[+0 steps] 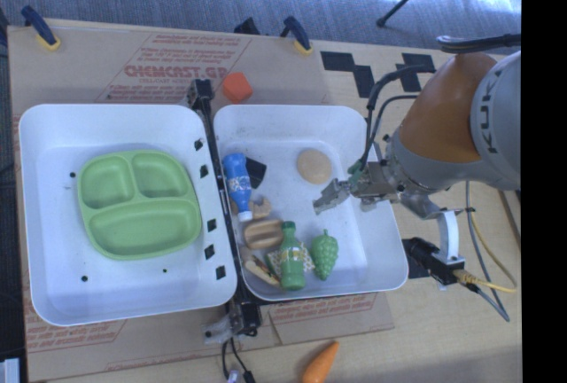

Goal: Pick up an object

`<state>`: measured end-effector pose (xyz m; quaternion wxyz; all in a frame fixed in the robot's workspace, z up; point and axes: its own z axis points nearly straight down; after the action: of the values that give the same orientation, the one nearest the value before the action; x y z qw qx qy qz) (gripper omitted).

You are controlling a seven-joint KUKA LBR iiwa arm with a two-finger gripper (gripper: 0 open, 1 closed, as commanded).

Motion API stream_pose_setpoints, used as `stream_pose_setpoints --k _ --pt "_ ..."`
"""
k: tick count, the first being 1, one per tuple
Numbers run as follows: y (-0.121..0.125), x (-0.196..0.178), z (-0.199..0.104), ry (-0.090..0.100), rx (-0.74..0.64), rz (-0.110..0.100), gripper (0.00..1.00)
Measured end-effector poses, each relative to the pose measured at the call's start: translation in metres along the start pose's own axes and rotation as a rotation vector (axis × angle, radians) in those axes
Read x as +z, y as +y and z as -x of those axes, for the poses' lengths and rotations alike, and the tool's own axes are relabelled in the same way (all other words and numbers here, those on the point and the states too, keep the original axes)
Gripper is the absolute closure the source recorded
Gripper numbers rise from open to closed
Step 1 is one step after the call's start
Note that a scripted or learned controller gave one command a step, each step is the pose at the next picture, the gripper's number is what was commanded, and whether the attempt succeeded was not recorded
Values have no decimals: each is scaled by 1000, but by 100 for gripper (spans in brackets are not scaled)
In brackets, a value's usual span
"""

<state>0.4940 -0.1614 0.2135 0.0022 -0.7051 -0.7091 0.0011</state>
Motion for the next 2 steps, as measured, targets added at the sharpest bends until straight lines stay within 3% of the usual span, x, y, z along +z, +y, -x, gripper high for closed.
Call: stream_pose_setpoints --k 1,2 --pt "-17 110 -13 0 -2 1 0" --pt "-17 122 -68 -1 -1 3 0"
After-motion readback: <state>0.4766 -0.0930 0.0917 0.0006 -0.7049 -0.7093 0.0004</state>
